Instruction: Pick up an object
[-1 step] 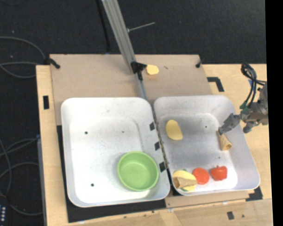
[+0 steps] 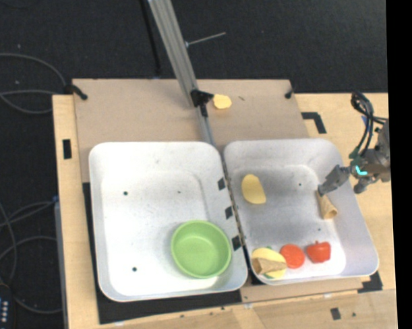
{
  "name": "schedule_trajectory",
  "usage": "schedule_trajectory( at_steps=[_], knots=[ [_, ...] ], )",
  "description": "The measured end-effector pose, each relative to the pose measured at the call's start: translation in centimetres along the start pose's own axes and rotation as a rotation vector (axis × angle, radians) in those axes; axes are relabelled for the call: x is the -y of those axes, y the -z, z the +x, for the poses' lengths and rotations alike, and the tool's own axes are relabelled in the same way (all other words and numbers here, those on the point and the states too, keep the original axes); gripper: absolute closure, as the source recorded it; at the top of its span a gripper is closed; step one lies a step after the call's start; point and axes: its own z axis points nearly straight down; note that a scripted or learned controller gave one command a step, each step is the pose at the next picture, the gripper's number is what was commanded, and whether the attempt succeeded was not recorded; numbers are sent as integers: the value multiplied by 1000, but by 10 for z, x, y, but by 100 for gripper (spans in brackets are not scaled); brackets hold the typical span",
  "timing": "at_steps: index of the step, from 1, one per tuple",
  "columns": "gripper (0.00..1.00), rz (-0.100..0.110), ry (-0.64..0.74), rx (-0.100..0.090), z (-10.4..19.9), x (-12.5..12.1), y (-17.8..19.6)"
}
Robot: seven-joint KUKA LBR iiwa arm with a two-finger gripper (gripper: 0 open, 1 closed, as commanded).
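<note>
A tan block [image 2: 327, 207] lies by the right bin's [image 2: 273, 151] right side, just under the gripper [image 2: 341, 181], whose fingers I cannot tell apart. A yellow piece [image 2: 253, 189] sits mid-bin; tomato [image 2: 292, 256] and pepper [image 2: 319, 251] near its front, a green bowl [image 2: 201, 248] in the left bin [image 2: 125, 163]

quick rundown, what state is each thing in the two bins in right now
green bowl: upright, open side up, in the left bin
yellow piece: lying flat, alone, in the right bin
tan cylinder: on its side, just below the gripper
tomato: resting between its neighbours
red pepper: stem up
yellow and tan item: against the bin's near wall
</note>
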Motion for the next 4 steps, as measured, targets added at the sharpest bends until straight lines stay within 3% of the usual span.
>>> schedule_trajectory(
  at_steps=[2,3,4],
  knots=[
    [0,8,-5,1,8,6,-121],
    [0,2,-6,4,6,6,-157],
    [100,-3,-9,2,6,5,-145]
  ],
)
